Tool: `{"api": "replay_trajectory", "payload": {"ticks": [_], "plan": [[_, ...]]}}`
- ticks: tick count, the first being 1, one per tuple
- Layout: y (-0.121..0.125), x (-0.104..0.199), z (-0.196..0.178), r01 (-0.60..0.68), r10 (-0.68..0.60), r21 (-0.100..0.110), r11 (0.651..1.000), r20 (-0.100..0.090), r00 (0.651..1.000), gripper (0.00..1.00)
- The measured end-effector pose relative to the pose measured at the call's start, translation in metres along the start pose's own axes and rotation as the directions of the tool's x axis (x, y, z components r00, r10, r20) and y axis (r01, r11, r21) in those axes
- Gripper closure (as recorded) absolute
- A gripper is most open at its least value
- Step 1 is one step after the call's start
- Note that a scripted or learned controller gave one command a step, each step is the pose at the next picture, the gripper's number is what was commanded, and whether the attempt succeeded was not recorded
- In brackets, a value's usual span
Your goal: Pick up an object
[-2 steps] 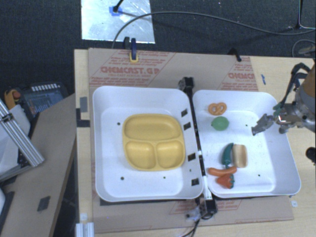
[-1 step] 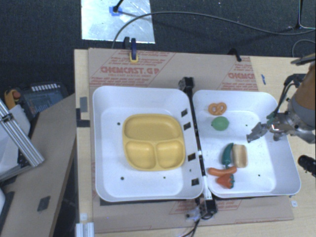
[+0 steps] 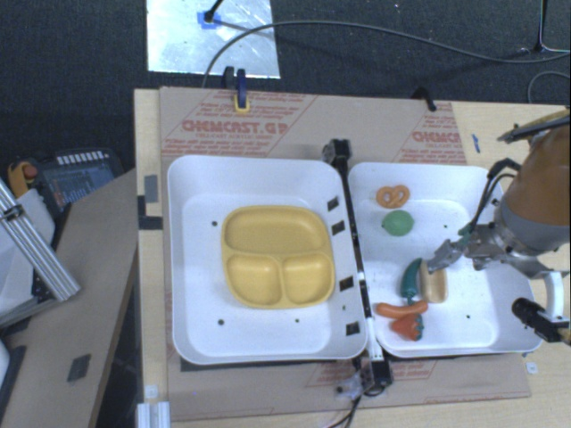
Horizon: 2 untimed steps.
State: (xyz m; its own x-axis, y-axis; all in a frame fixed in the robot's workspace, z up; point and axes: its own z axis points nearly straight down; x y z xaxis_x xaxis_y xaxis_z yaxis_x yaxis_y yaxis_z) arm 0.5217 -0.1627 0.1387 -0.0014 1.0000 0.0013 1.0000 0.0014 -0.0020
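Observation:
In the right bin [image 3: 464, 333] lie several small items: an orange pretzel [image 3: 392, 195], a green ball [image 3: 398, 223], a teal piece [image 3: 411, 277], a tan rounded piece [image 3: 434, 285] next to it, and an orange and red piece [image 3: 403, 317] near the front wall. The arm comes in from the right, with its orange band [image 3: 544, 181] above the grey wrist. My gripper [image 3: 445, 257] hangs low over the middle of the right bin, its tip just above and right of the tan and teal pieces. Nothing visibly sits in it.
The left bin [image 3: 192, 266] holds a yellow divided plate [image 3: 276, 255]. A black clamp strip [image 3: 350, 248] runs between the bins. A cable [image 3: 375, 29] crosses the dark floor behind the bench, and a yellow clip [image 3: 241, 92] stands at the far edge.

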Motion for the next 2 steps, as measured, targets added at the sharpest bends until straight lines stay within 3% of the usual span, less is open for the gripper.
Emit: {"api": "replay_trajectory", "payload": {"ticks": [1,2], "plan": [[0.0,0.0,0.052,-0.001,0.001,0.0,1.0,0.0,1.0,0.0],[0.001,0.0,0.039,-0.001,0.001,-0.005,1.0,0.002,1.0,1.0]]}}
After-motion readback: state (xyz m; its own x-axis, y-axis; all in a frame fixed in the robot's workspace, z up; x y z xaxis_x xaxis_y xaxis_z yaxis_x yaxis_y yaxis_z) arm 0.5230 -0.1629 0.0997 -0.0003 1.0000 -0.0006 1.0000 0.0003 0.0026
